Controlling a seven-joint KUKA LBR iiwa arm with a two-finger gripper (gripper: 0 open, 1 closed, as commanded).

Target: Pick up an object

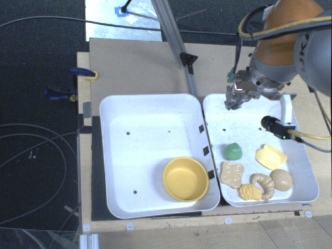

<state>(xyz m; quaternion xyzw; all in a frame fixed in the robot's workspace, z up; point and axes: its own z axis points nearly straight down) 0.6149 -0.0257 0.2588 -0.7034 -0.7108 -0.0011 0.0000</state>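
Dark carpet [36,45] surrounds brown bench [135,66]; two white bins [150,113] side by side.

Claw [234,98] low; arm [290,35] bent

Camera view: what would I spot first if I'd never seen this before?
Probably the big grey and orange robot arm at the upper right, its pincer hanging over the far end of the right bin. Next, the yellow bowl sitting alone in the left bin. Then the little heap of toy food at the right bin's near end, with a green piece beside it.
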